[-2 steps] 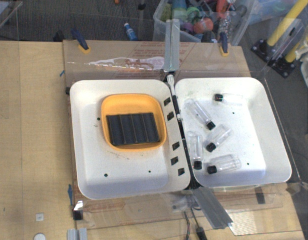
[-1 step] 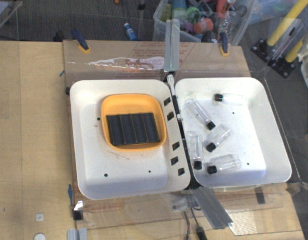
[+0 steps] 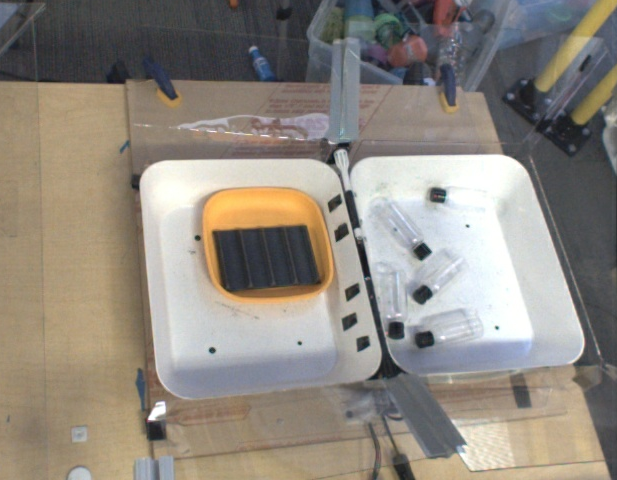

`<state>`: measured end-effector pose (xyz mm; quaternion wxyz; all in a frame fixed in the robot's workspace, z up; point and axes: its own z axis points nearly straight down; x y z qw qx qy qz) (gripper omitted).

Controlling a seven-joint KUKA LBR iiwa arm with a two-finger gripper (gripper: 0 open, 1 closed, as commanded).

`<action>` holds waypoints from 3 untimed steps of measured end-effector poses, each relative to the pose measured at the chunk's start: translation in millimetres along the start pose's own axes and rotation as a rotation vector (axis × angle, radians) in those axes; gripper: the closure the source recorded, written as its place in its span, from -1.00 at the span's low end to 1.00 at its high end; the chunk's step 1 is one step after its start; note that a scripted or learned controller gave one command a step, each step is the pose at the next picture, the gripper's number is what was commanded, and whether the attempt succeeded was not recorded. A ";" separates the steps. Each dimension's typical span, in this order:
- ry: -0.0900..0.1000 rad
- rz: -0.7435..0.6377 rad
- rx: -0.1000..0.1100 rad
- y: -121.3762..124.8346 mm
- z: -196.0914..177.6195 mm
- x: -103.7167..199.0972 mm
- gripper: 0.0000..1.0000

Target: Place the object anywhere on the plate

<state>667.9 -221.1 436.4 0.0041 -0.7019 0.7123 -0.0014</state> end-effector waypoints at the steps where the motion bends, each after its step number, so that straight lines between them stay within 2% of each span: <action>1: -0.001 -0.230 -0.001 0.0 0.4 -0.4 1.00; 2: -0.002 -0.644 -0.003 0.2 0.9 -6.0 1.00; 3: -0.002 -0.698 -0.005 1.1 1.0 -5.9 1.00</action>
